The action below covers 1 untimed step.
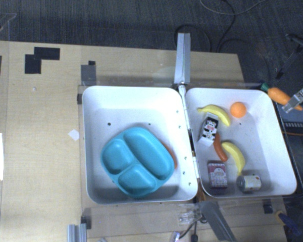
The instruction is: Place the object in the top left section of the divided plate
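Blue divided plate (pixel 137 160) in left bin (pixel 96 135), bananas (pixel 216 114) in right bin (pixel 272 135), hand (pixel 299 100) state unclear

Left bin (pixel 96 135): blue divided plate (pixel 137 160) occupies the centre-front; its three sections lie bare, open from above. White floor free along the back and left walls. An orange object (pixel 172 158) is tucked at the plate's right rim, near the divider (pixel 188 135) between the bins. Right bin (pixel 272 150): crowded. Two bananas (pixel 217 114), orange ball (pixel 238 110), small carton (pixel 208 130), red sausage-like item (pixel 219 149), packet (pixel 217 174) and can (pixel 250 182). Free floor along its right side.
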Tool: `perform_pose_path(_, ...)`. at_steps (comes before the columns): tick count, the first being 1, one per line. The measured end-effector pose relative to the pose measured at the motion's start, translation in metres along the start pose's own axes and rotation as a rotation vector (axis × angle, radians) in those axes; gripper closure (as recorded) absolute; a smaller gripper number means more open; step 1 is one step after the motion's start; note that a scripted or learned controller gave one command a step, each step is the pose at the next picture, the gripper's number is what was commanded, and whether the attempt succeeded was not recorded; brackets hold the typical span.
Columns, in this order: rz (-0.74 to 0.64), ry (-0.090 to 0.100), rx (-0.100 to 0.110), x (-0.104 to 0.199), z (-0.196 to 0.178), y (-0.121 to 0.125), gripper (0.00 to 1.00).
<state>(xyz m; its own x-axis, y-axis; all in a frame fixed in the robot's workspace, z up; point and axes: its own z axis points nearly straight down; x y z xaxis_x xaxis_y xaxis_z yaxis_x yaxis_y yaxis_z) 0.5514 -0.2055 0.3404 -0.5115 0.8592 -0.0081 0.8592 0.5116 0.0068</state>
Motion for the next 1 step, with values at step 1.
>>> perform_pose_path(1,-0.123,0.000,0.000,-0.0096,-0.0975,0.0166,1.00)
